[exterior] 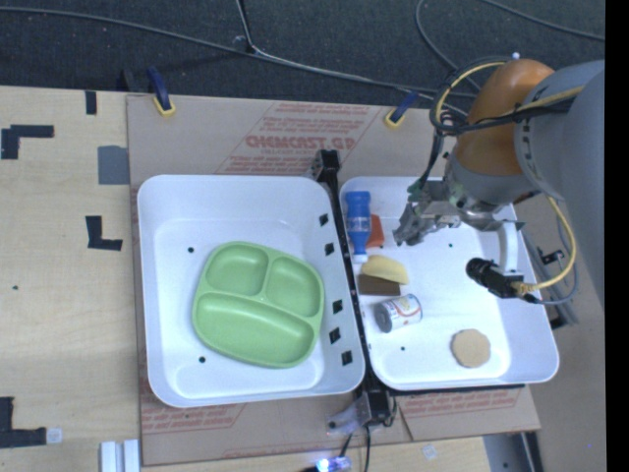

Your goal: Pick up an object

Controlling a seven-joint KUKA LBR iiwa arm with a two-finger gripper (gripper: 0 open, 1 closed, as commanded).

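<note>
Toward the right of the frame, 2 shallow white bins sit side by side on a sheet of brown cardboard (295, 136) printed with red lettering, which lies on a pale wooden bench (59, 313). Filling much of the left bin (162, 200) is a light green plastic plate (259, 304) with 3 compartments, lying flat and a little tilted in the picture. Inside the right bin (521, 362), against its left wall, stands a row of small things: a blue bottle with an orange label (358, 217) at the top, below it a yellow wedge on a brown block (381, 274), and below that a small white can with red markings (398, 312) lying on its side. A round tan disc like a biscuit (471, 348) lies apart from these, toward the lower right of that bin. Reaching in from the right, the grey arm with its orange band (506, 91) hangs over the upper part of the right bin, its 2-finger gripper (411, 228) just to the right of the blue bottle and above the yellow wedge. Whether the fingers are spread or pressed together cannot be told, and nothing is seen between them.
</note>
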